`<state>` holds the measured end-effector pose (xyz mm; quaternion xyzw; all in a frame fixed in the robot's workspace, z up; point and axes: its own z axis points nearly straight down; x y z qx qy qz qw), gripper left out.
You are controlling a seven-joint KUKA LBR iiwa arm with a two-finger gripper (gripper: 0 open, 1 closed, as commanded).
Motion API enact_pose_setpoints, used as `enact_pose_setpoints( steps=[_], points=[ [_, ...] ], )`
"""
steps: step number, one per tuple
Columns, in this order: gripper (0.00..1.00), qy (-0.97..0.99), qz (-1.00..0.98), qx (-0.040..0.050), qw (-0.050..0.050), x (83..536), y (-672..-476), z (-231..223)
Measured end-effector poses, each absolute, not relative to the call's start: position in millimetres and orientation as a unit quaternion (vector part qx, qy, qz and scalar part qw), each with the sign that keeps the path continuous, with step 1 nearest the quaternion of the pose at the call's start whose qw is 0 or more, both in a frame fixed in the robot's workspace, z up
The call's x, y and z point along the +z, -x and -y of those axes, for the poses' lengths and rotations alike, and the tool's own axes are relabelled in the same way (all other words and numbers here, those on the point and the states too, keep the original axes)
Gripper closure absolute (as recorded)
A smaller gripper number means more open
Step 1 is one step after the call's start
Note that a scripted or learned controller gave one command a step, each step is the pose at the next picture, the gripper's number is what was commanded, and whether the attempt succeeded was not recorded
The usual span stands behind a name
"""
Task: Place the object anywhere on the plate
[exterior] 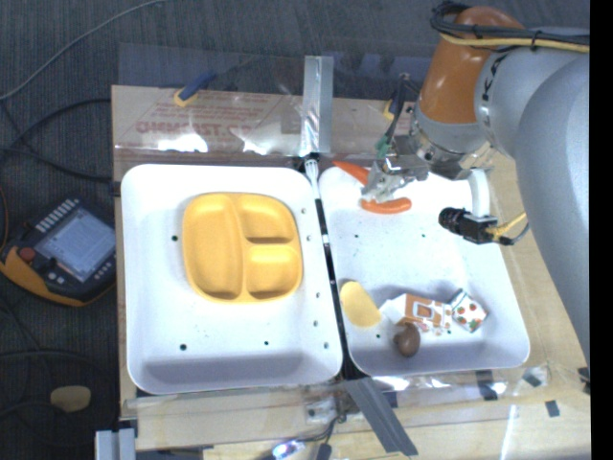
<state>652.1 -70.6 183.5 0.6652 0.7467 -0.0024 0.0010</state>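
At the lower right of the frame, in the right bin (498, 295), lay a pale yellow chip-shaped piece (360, 305), a small brown nut-like thing (407, 340) and a printed carton (442, 313) lying flat, the nut just touching the carton's lower left corner; to the left, in the middle of the left bin (144, 257), sat the yellow plate (241, 245) with its three compartments, nothing in any of them; higher in the frame, near the right bin's upper left corner, the gripper (389, 186) hung low over an orange carrot-like object (385, 204), with a second orange piece (351, 172) just beside it against the bin wall; the object was therefore well apart from the plate, across the divider between the bins; the likely trouble from here was a slipped or empty grasp, since the object was thin and lay flat on the floor of the bin, close to the wall and to its orange neighbour, so the fingers might strike the wall, nudge the object aside, or catch the wrong piece; the jaws appeared to straddle or touch the object's top, but whether they were apart or closed on it could not be told from this slanted view.
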Motion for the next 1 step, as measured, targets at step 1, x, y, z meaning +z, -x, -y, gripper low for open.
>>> enact_pose_setpoints(
  steps=[1],
  points=[
    [0.0, -0.665, -0.747, -0.0023, 0.001, 183.6, -652.1, 70.7]
  ],
)
